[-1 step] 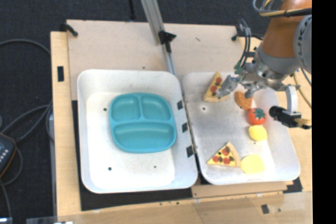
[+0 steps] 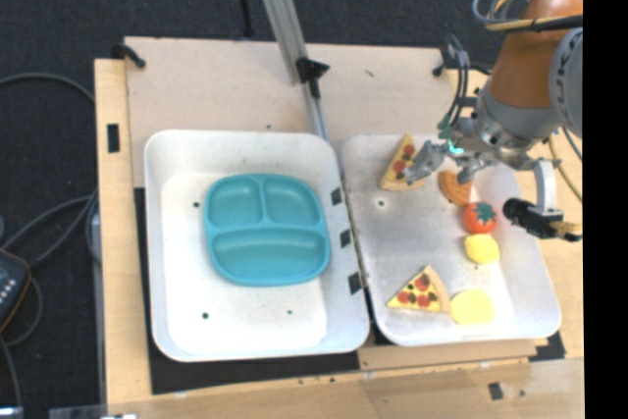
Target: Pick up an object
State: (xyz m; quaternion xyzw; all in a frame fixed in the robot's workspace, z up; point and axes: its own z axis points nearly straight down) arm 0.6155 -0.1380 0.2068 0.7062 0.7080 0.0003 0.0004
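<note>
Two shallow white plastic bins sit side by side on the bench: the left bin (image 2: 177,309) bears a teal three-compartment plastic tray (image 2: 265,231), and the right bin (image 2: 392,231) holds the small toy foods from which one is to be picked. At the right bin's far rim hangs the two-finger gripper (image 2: 442,164) of the grey arm with an orange band (image 2: 530,54), its grey fingers (image 2: 428,158) spread apart and pointing down and leftward, with nothing visibly between them. Nearest lies a triangular toy pizza slice with red spots (image 2: 399,162), just beside and to the view's left of the fingertips, perhaps touching one finger, its long axis running from the far rim toward the bin's middle. An orange rounded piece (image 2: 454,186) sits directly below the wrist, partly hidden, so its shape cannot be told. Toward the near side follow a red toy tomato (image 2: 480,218), a yellow rounded piece (image 2: 482,250), a flat yellow disc-like piece (image 2: 472,308) and a second spotted pizza slice (image 2: 420,291), all well apart from the hand. Judged from this layout, the coming move turns on the far slice lying leftward of the jaws: a short leftward shift and descent would bracket its narrow width, while a miss would merely nudge it
</note>
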